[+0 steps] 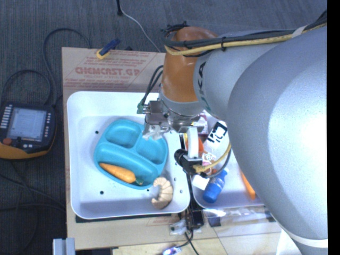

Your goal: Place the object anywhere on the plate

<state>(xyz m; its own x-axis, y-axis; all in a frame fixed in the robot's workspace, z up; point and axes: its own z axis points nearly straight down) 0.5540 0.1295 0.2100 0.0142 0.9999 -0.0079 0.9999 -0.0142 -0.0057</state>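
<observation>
The pincer (pixel 154 127) is hovering over the far right edge of the blue plate (pixel 123 138) in the left bin (pixel 79 142), honestly can't tell its state from this angle, while the carrot (pixel 118 172) is lying on the plate's near compartment and a croissant (pixel 162 191) is sitting just beside the plate.

Orange carrot (pixel 118 172) lying flat in blue sectioned plate (pixel 125 137), front compartment, left bin.

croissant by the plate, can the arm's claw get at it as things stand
Probably yes: the croissant lies uncovered in the left bin beside the blue plate, nothing on top, and the claw hangs above the plate nearby.
</observation>
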